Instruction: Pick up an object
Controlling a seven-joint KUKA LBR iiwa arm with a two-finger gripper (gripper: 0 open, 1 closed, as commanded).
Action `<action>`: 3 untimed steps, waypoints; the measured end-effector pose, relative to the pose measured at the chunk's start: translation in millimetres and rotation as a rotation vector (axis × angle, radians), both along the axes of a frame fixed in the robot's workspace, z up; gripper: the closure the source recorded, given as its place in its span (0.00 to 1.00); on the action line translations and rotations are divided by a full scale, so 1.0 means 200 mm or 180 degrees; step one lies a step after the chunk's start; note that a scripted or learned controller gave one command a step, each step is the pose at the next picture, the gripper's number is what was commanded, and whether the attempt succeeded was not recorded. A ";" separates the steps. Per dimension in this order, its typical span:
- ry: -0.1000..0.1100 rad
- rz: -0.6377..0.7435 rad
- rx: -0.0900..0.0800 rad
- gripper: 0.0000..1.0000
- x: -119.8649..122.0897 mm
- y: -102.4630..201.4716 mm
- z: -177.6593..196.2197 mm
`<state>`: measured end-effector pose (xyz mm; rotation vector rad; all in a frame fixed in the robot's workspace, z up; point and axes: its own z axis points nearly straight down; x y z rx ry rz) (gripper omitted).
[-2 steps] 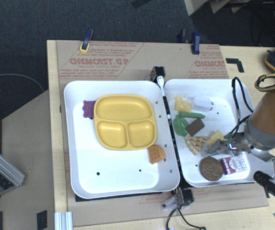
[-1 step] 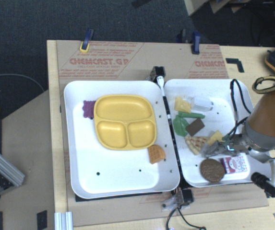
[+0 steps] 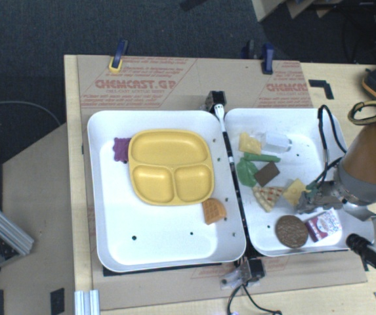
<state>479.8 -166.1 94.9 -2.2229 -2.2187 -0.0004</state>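
Lower right of frame: gripper (image 3: 313, 199) low in right bin (image 3: 266, 118), beside yellow block (image 3: 294, 191). Fingers' state: you cannot tell. Nothing lifted; pick pending.

My arm (image 3: 371, 166) is a rounded body, orange above a grey wrist section. A black cable (image 3: 323, 133) loops beside it, over the right bin (image 3: 286, 245). My gripper (image 3: 313, 199) is dark metal.

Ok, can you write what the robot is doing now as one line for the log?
stage: reaching | tool: low in right bin, beside cheese wedge | held: nothing seen | yellow tray: left bin
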 end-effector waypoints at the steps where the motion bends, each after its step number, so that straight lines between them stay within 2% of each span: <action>1: -0.0027 0.0010 -0.0014 1.00 0.05 -0.01 0.30; 2: -0.0019 0.0007 -0.0012 1.00 0.01 -0.02 0.55; 3: -0.0018 0.0009 -0.0012 1.00 0.01 -0.03 0.66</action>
